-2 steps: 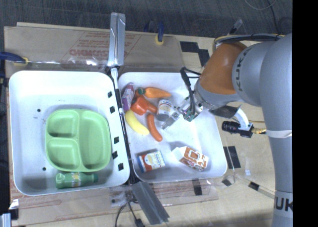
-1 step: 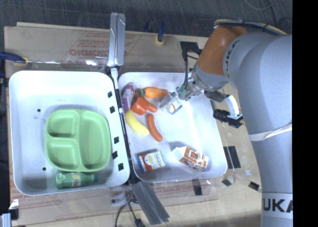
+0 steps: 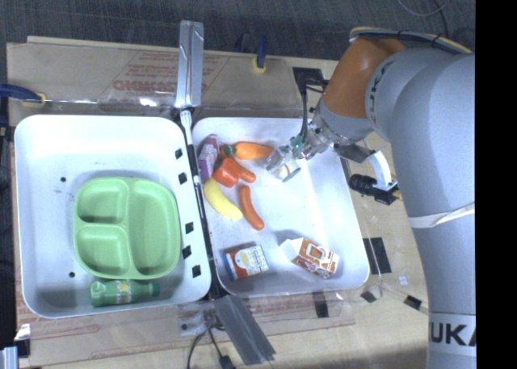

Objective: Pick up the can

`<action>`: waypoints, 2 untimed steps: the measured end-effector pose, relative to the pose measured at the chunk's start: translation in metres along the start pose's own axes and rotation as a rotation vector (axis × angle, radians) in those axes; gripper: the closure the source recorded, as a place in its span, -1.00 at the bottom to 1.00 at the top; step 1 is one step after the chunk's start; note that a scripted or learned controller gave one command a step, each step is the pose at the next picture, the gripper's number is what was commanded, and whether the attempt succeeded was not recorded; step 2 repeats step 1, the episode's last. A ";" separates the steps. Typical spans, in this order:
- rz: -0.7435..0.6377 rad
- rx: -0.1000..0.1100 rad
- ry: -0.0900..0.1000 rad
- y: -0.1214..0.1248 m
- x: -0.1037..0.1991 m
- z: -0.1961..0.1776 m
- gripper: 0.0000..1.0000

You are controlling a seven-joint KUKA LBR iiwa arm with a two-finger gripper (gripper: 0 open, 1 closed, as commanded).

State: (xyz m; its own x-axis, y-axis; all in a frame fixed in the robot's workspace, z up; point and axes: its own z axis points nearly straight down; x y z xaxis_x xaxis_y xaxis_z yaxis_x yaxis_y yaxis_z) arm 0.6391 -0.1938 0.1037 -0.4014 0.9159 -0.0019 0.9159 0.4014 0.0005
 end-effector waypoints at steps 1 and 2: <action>-0.022 0.000 0.001 0.009 0.005 -0.067 1.00; -0.022 0.000 0.001 0.009 0.005 -0.067 1.00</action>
